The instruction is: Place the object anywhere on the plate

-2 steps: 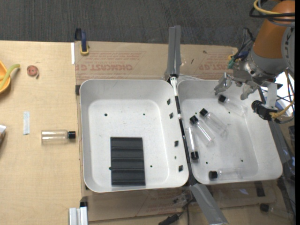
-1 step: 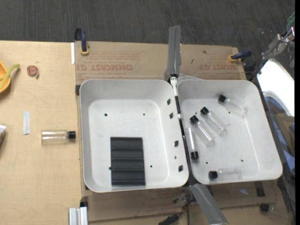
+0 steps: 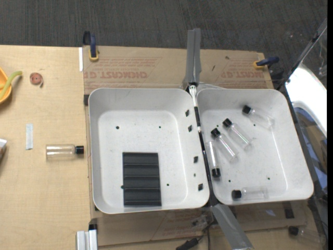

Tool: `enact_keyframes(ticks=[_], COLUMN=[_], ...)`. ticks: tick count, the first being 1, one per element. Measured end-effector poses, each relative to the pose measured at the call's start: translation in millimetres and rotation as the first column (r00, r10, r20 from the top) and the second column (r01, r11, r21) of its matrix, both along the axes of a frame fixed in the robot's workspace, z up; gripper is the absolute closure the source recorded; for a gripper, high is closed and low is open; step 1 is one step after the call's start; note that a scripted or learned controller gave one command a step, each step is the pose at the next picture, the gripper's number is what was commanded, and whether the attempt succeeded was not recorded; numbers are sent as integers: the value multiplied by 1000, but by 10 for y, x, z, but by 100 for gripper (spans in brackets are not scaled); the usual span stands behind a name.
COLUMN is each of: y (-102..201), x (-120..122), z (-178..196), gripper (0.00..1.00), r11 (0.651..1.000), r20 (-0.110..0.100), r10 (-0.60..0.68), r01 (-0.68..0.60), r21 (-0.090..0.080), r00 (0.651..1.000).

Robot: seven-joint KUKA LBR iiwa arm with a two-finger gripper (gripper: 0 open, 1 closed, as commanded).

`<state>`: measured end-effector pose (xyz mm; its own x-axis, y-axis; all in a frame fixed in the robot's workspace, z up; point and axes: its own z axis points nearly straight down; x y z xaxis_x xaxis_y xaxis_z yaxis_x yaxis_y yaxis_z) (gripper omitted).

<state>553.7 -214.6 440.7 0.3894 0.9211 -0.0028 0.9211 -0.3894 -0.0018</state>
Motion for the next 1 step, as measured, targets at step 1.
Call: enact_keyframes(ticks=[1], y=[421], x=[511], z=[-935], gripper=[0], r11=[935], r20=[-2], r10=[-355], r01=[355], r21=[-1], r00=[935])
